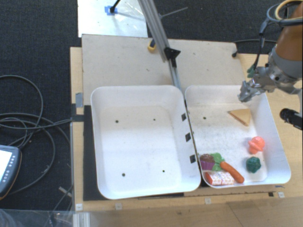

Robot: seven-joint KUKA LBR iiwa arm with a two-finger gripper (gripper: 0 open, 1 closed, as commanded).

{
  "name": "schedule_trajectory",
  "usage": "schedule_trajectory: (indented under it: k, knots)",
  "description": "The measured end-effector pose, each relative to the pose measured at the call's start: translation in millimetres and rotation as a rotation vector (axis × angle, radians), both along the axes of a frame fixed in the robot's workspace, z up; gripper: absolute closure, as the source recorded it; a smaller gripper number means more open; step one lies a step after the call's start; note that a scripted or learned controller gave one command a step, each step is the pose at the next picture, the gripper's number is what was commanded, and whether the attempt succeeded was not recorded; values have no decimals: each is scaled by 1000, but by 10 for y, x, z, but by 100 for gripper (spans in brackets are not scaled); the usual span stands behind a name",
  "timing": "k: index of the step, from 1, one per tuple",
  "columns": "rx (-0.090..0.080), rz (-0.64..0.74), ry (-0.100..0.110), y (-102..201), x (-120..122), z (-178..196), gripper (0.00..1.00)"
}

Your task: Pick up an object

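Observation:
My gripper (246, 94) hangs over the far right part of the right bin (222, 141), just above and left of a tan wedge (240, 116). Nothing shows between its fingertips. Lower in the same bin lie a salmon-pink toy (256, 144), a dark green lump (253, 164), an orange carrot (232, 172), a purple and green toy (211, 161) and a red-and-white box (218, 178).
The left bin (137, 141) sits beside the right one, sharing a middle rim. A slanted grey pole (158, 27) crosses the back of the bench. Cables and a tablet (7, 167) lie on the floor at left.

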State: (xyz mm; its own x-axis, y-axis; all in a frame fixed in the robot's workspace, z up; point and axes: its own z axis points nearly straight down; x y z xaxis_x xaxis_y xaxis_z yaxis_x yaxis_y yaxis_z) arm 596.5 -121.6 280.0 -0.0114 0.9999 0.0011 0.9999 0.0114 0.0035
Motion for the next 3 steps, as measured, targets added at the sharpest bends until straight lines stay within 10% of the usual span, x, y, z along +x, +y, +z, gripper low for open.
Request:
schedule_trajectory:
  k: [3]
  knots:
    - [1, -1, 4, 1615, 320, -299, 100]
